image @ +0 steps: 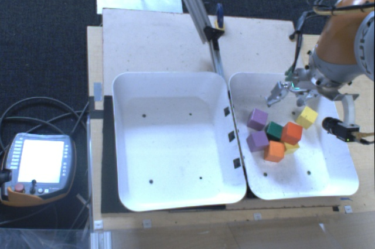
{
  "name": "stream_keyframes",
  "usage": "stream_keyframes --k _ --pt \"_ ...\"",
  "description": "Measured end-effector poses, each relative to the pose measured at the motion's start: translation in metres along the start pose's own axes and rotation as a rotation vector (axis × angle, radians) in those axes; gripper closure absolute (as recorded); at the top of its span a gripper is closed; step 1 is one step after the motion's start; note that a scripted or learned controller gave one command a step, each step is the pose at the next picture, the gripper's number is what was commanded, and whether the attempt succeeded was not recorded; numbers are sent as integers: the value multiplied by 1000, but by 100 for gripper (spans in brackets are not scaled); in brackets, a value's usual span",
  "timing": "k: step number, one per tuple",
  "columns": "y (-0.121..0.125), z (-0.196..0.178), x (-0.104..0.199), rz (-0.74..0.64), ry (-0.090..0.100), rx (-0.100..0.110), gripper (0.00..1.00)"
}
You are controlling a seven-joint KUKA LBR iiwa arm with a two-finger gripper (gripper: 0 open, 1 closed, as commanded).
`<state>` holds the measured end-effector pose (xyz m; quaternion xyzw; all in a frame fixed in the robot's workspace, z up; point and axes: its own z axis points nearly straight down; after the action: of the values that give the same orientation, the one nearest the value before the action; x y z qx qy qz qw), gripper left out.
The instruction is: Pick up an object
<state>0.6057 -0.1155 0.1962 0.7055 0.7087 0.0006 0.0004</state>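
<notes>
Dark carpet around table (152,43). Blocks clustered in right bin (340,183); claw (287,92) spread, ungrasping, above far side near yellow block (306,117), likely staging descent.

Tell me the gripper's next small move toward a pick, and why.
Probably a short drop toward the yellow block. The gripper hovers above the right bin with nothing between its fingers, and that block lies closest beneath it, apart from the clustered purple, green and orange blocks, so it looks easiest to close on.

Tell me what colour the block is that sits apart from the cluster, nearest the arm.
Yellow: the block shows clearly in the camera view.
</notes>
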Motion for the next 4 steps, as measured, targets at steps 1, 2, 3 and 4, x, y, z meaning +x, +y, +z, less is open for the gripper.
stream_keyframes --k 1,2,3,4 --pt "-9 55 -5 3 0 4 0" --pt "-3 82 -5 0 -3 -16 0" --pt "-2 72 -5 -1 -1 -20 100" --pt "3 26 1 -2 -1 -5 100"
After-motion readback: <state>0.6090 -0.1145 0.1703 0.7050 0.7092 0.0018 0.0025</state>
